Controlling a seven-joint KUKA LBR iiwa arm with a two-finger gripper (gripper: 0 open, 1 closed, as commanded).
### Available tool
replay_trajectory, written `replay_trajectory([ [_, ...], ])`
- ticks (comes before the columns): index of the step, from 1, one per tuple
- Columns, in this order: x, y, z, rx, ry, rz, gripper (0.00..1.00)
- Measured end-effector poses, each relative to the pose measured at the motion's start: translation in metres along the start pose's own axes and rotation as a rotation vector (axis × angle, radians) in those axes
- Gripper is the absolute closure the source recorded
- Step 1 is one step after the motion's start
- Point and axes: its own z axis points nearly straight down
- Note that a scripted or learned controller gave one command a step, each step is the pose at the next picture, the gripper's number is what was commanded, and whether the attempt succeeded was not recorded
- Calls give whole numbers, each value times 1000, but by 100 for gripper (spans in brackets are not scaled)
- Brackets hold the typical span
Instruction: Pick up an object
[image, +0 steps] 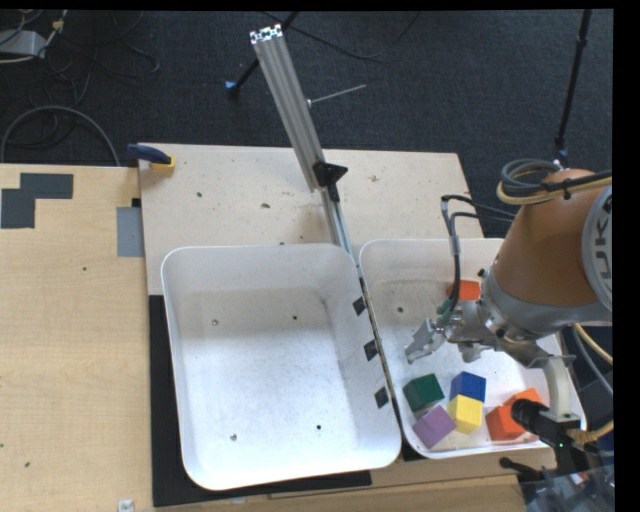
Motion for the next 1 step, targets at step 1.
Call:
replay_trajectory([
  [1,-72,45,-27,-2,-5,8,0],
])
